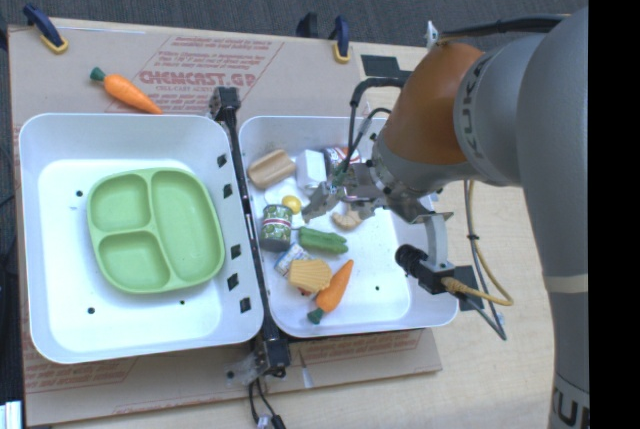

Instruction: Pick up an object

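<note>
Gripper [335, 197] hangs low inside the right bin [425, 302], its metal fingers reaching toward camera-left from under the orange band of the arm [440, 117]. The fingertips sit right over a small pale, tan-topped piece [347, 217], and whether they are spread or pinched I cannot tell, since the wrist and cabling blur the tips; nothing is plainly seen between them.

The nearest candidates lie just below and camera-left of the tips: the pale piece is almost underneath, and the green pepper-like item [322, 240] lies just beyond it, its long axis running roughly left to right across the bin. The orange carrot [335, 286] lies further toward the near wall, slanted on a diagonal. A bread roll [271, 167] rests near the bin's far left corner, tilted likewise. By my reading the pale piece is the likeliest target, needing little more than a short drop.

The left bin [40, 317] holds a green divided plate [155, 229]
</note>
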You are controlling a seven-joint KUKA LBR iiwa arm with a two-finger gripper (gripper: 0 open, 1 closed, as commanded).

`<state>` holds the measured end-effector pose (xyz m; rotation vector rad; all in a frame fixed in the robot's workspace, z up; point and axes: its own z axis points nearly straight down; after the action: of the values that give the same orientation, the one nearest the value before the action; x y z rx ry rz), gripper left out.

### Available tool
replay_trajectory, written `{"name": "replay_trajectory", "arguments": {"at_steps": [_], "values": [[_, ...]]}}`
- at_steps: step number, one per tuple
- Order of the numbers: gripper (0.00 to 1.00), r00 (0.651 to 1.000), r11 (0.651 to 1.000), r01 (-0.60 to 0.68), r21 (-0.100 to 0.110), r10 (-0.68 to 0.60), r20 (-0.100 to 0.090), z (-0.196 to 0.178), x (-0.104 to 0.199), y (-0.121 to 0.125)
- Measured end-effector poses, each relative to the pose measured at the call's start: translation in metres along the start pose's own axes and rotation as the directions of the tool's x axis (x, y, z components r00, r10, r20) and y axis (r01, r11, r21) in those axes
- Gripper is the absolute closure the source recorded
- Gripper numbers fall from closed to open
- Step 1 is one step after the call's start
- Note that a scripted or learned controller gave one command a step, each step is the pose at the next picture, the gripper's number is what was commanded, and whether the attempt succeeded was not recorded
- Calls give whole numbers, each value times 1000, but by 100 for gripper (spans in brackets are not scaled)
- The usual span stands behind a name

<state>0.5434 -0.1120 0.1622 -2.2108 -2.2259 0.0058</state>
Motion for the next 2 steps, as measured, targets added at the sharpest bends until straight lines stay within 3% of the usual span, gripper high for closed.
{"name": "replay_trajectory", "arguments": {"at_steps": [1, 2], "values": [[0, 1000, 1000, 0, -3, 0, 2, 71, -6, 31], [0, 999, 997, 10, 70, -8, -31, 74, -80, 101]]}}
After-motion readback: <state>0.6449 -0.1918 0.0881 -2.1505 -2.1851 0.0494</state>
